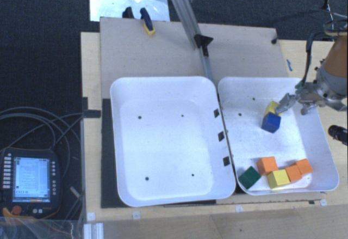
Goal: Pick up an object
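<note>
Right bin (321, 145), near edge: green cube (249, 177), orange cubes (267, 164), yellow cube (278, 178), clustered. Mid-bin: blue cube (271, 122) touching yellow block (272, 107) beside gripper (291, 103); finger spread unclear. Matte, hard-edged cubes.

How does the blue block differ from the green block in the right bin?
The blue block lies near the middle of the right bin, while the green block sits at the bin's near left corner. The blue block touches a yellow block right by the gripper; the green block stands slightly apart from the orange block. Both look like small cubes of similar size.
</note>
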Tool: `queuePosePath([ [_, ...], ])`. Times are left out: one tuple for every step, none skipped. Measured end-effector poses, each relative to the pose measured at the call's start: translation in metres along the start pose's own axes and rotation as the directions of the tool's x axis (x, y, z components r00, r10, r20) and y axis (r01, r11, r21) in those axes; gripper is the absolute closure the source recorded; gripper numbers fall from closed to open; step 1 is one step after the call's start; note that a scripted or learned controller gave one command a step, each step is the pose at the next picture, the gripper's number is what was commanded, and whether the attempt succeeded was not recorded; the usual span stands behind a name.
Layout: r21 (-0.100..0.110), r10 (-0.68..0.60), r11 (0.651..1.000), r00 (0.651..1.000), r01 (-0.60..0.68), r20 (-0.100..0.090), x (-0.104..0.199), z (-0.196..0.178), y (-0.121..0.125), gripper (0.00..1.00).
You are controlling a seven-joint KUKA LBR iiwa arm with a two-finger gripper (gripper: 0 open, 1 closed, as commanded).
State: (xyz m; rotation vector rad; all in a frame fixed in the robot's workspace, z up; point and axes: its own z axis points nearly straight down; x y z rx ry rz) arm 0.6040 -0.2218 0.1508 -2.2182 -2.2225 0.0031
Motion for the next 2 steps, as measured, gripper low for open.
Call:
queuePosePath([
  [-0.014, -0.002, 1.000, 1.000, 0.002, -0.003, 0.001, 0.038, 0.005, 0.00],
  [-0.022, -0.004, 1.000, 1.000, 0.004, 0.003, -0.001, 0.023, 0.008, 1.00],
])
